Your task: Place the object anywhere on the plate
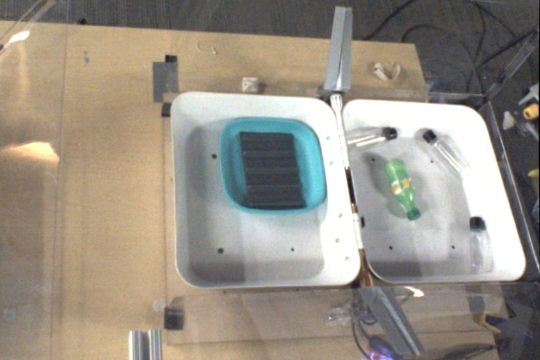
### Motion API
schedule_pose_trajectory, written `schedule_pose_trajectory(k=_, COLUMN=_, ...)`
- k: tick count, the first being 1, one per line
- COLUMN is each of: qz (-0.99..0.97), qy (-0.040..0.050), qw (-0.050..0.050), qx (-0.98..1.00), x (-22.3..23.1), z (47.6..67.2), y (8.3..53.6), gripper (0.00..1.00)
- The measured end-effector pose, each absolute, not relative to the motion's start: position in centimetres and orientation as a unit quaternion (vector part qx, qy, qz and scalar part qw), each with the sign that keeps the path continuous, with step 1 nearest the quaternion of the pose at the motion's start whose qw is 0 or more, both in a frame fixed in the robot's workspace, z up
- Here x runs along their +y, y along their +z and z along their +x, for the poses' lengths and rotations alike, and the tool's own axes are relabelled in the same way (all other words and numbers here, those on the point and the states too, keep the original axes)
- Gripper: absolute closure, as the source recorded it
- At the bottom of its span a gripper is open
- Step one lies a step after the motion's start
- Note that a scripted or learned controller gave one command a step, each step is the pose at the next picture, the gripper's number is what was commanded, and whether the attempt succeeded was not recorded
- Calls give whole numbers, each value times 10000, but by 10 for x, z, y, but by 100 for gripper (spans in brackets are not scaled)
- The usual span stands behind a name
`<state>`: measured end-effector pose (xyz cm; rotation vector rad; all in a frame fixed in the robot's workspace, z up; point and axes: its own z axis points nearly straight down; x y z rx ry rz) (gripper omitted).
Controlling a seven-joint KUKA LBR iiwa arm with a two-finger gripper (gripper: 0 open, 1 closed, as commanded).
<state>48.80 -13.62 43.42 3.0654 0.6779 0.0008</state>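
The green bottle (402, 190) lies on its side near the middle of the right bin (503, 206), tilted with its cap toward the bin's near edge. It looks like small, light, stiff plastic, smooth and round, so apt to roll or slip; a grip across the middle of its body seems safest. Three clear vials (445, 150) lie around it, apart. The teal plate (314, 156), carrying a dark ribbed pad (271, 169), sits in the left bin (190, 206). I cannot tell the hand's state or where it stands relative to the bottle.
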Motion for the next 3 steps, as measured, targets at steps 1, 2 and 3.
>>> schedule_pose_trajectory(k=1, qz=9945, qy=5, qw=13, qx=1047, x=-205, z=490, y=434, gripper=0)
schedule_pose_trajectory(k=2, qz=9946, qy=5, qw=7, qx=1042, x=-205, z=488, y=412, gripper=0)
schedule_pose_trajectory(k=3, qz=9945, qy=10, qw=8, qx=1048, x=-205, z=488, y=435, gripper=0)
